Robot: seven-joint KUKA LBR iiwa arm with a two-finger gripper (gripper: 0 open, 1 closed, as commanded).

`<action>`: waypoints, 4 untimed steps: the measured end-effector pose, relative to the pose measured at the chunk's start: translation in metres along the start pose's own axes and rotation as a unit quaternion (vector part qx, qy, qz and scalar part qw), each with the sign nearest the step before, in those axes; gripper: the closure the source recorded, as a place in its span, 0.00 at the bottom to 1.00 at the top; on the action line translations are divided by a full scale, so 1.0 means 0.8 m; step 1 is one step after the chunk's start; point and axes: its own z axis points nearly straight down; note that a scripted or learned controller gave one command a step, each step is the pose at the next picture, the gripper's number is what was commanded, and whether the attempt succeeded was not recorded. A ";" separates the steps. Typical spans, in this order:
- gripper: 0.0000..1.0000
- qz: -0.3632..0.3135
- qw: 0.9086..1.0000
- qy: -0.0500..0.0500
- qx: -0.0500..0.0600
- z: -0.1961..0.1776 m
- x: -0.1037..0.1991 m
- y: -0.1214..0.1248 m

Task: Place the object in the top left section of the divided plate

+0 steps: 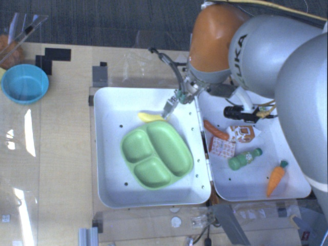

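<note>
A green divided plate [156, 152] lies in the left white bin [110, 152]. A yellow object [148, 117], banana-like, rests on the bin floor just beyond the plate's far edge. My gripper [169, 107] hangs right beside the yellow object's right end, its fingers pointing down and left toward it. The arm's orange band [212, 35] and grey body cover the back of the right bin.
The right bin [289, 188] holds a red sausage-like item [216, 130], a patterned packet [223, 147], a small box [243, 133], a green bottle [245, 158] and a carrot [275, 177]. A blue bowl [24, 83] sits on the bench at far left.
</note>
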 end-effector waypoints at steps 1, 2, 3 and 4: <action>0.00 0.023 1.000 0.001 0.001 0.091 0.113 -0.022; 1.00 0.023 1.000 0.004 0.002 0.084 0.115 -0.021; 1.00 0.023 1.000 0.003 -0.001 0.069 0.113 -0.018; 0.00 0.023 1.000 0.003 -0.002 0.069 0.113 -0.019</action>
